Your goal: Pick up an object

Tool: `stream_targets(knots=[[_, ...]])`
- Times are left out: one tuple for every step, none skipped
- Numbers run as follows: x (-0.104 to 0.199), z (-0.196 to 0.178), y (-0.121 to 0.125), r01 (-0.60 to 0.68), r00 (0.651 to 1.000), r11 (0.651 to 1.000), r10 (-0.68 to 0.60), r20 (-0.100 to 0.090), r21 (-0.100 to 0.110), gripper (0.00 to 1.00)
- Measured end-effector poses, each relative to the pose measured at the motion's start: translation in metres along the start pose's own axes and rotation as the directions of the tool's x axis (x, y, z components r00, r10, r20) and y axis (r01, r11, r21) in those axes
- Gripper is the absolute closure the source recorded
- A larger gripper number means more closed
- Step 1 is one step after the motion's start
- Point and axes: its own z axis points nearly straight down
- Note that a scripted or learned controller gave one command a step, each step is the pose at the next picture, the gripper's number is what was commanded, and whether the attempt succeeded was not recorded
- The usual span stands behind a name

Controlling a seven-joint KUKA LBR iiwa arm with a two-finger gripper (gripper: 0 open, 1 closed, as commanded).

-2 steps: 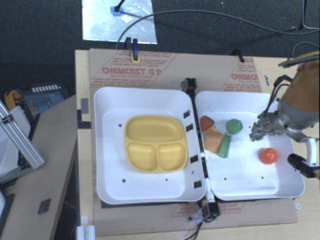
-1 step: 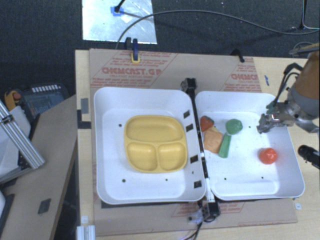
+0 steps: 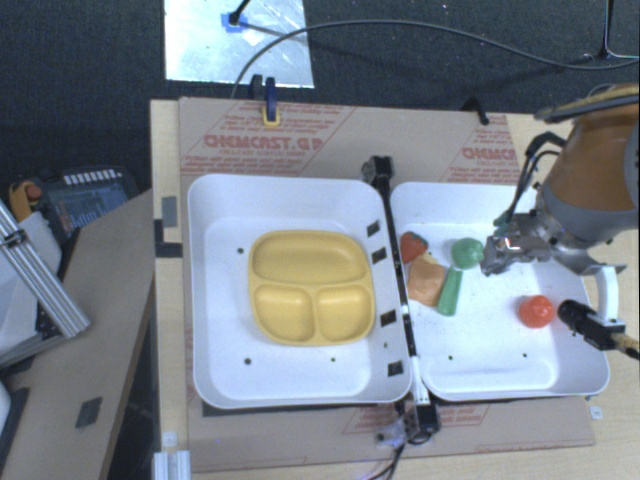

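Where it lies, the green toy (image 3: pixel 458 268) looks round-headed; long-handled.

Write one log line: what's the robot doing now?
gripper: beside green toy | holding: unclear | red ball: right bin | yellow tray: left bin

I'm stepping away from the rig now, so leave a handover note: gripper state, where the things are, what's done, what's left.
Gripper: low over the right bin, beside the green round-headed toy; nothing visibly held.
Right bin: red-and-orange piece and orange wedge near the divider, the green toy beside them, red ball apart to the right.
Left bin: yellow divided plate.
Done: nothing lifted.
Left: grasp and lift one object.
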Motion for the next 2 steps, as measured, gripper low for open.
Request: stream_targets(knots=[[0.047,0.004,-0.002,0.0,1.0,1.0,0.0,0.001,0.0,1.0],[0.106,-0.01,-0.006,0.002,1.0,1.0,-0.002,-0.001,-0.002,1.0]])
